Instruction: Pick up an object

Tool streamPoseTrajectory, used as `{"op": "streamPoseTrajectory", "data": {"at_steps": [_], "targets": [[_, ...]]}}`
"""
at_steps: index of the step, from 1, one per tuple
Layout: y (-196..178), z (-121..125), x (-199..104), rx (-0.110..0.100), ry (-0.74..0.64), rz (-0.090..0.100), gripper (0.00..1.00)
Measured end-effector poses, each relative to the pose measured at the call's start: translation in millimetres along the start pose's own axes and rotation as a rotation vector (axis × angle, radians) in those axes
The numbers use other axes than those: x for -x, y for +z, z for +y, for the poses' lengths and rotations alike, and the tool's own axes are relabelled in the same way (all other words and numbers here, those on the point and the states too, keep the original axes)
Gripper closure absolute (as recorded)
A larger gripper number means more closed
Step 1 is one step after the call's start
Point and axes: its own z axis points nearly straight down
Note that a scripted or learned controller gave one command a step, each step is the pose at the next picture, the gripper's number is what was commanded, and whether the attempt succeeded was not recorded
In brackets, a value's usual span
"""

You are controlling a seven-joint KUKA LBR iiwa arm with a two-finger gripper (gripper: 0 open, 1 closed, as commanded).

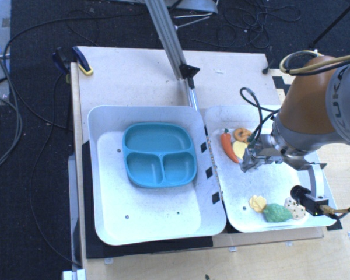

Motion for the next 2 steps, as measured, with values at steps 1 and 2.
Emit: {"op": "streamPoseTrajectory", "data": {"at_steps": [1, 2], "targets": [[5, 6, -56, 0.001, -0.001, 0.001, 1.00], [-13, 16, -112, 0.004, -0.001, 0.000, 1.00]]}}
